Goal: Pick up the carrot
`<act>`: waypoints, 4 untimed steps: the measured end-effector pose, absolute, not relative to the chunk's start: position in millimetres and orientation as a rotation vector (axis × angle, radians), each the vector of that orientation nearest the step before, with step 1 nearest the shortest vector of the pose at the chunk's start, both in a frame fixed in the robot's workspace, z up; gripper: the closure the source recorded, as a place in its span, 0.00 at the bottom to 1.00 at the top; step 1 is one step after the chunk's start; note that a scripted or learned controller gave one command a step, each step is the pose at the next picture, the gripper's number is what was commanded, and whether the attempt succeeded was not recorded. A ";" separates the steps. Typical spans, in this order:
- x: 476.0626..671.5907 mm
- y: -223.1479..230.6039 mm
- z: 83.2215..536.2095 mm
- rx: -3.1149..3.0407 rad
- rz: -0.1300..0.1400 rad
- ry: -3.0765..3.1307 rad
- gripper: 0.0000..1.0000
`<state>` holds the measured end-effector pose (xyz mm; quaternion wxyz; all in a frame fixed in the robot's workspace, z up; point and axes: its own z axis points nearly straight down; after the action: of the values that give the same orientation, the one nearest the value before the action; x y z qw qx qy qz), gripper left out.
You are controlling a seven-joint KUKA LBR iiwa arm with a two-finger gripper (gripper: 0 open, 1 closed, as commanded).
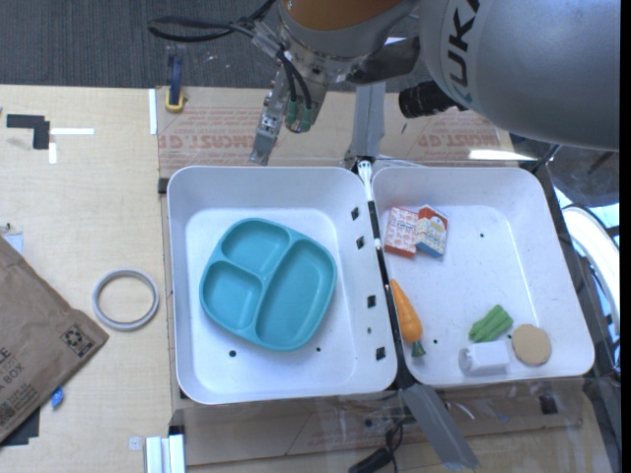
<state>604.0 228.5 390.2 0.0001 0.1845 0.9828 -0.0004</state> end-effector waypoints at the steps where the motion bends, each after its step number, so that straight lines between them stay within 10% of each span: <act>1: 610.7 227.8 261.5 -0.132 0.000 3.141 1.00; 3: 620.8 217.1 105.8 0.484 0.001 3.103 1.00; 4: 619.7 228.2 195.5 0.607 0.000 3.081 1.00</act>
<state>619.7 228.2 195.5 0.0006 0.1934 0.9811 -0.0001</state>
